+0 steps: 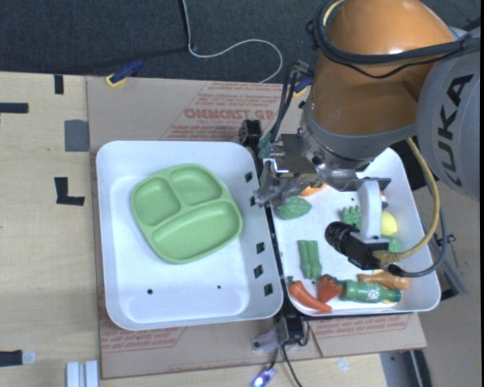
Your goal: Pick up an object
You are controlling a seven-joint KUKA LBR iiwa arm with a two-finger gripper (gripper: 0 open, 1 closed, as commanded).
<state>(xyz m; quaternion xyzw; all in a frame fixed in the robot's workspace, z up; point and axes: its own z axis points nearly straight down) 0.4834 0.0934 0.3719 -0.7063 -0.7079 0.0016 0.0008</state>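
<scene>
Here the gripper (276, 185) hangs low at the right bin's (415, 301) ten o'clock corner, beside a leafy green toy vegetable (293, 209); whether it is clenched or released, I cannot tell. Toy asparagus (309, 258) and a red pepper (327, 288) lie toward six o'clock. The left bin (121, 297) holds a green divided plate (186, 212).

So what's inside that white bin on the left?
The left white bin holds a green three-compartment plastic plate. Whatever lies beneath the plate is covered.
</scene>
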